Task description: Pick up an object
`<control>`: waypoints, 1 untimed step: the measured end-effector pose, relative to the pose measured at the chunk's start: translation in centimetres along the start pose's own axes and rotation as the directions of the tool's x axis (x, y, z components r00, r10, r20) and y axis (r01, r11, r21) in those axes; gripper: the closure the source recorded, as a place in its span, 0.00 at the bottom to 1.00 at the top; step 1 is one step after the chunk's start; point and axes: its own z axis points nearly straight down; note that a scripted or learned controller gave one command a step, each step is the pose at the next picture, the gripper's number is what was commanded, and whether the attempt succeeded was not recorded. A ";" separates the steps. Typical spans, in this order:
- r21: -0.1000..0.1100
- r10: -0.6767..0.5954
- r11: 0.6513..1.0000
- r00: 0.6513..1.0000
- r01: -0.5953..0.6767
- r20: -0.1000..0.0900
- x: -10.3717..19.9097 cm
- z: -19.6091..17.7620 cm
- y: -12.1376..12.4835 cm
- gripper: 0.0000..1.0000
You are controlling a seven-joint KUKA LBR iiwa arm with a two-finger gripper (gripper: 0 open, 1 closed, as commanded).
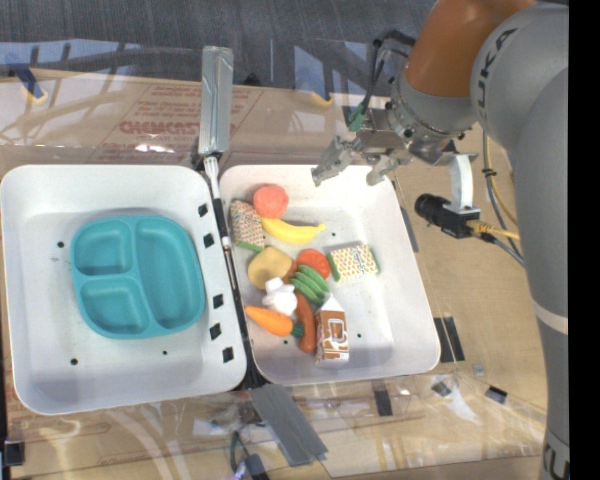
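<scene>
My gripper [355,168] hangs over the far rim of the right bin [405,298], its two fingers spread open with nothing between them. Below and left of it lie toy foods: a red tomato [271,200], a yellow banana [292,232], a patterned block [246,224], a potato [269,265], an orange carrot [270,320], green pea pods [310,284], a dotted box [353,262] and a small brown carton [332,335]. The pile sits in the bin's left half.
The left bin [30,298] holds a teal divided tray [137,275]. A grey bar [216,98] stands behind the seam between the bins. A black fitting with cable [442,214] sticks out by the right bin's far right rim.
</scene>
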 end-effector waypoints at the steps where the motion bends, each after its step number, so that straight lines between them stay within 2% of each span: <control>1: 0.007 -0.053 0.999 0.999 0.053 -0.001 2.6 16.4 -3.1 0.00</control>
